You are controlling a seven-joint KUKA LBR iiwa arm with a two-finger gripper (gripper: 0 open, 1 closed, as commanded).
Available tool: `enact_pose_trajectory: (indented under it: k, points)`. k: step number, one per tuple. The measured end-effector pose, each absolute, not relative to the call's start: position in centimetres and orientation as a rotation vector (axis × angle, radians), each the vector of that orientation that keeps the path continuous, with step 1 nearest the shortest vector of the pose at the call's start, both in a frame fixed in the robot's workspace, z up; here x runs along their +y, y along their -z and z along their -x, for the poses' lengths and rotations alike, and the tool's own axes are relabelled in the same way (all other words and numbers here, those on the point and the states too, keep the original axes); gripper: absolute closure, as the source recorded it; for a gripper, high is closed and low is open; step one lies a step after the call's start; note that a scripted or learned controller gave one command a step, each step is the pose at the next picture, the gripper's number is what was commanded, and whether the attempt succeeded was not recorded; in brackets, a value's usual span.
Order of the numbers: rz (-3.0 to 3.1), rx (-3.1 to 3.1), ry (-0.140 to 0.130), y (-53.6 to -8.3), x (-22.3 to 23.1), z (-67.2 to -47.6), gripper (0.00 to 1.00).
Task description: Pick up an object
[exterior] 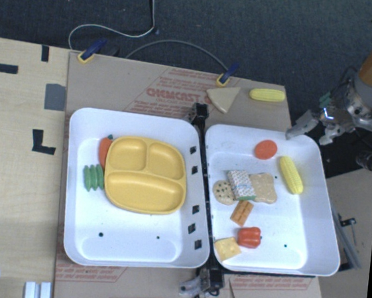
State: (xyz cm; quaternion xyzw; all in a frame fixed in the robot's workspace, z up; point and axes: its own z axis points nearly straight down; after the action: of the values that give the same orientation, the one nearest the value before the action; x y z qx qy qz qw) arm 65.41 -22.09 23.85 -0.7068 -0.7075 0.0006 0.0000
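The right bin [318, 220] holds several toy foods: a red tomato [265, 149], a yellow corn cob [291, 175], a cookie [223, 191], a grey-green cracker [241, 183], a bread slice [265, 188], an orange piece [241, 213], a red pepper [249, 236] and a cheese cube [227, 248]. My gripper [313, 129] hangs over the bin's far right corner, beyond the tomato and corn. It is open with nothing between its fingers.
In the left bin [72, 212] lies a yellow divided plate [146, 174], with an orange carrot [104, 150] and green beans [92, 177] at its left. A yellow piece [267, 94] and a tan wedge [222, 99] rest on the cardboard behind the bins.
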Motion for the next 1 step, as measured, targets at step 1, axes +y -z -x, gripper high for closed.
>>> enact_pose_trajectory:
  k: [1]
  points:
    - [2.214,-2.207,-0.013,-12.85,-22.36,-56.55,0.0]
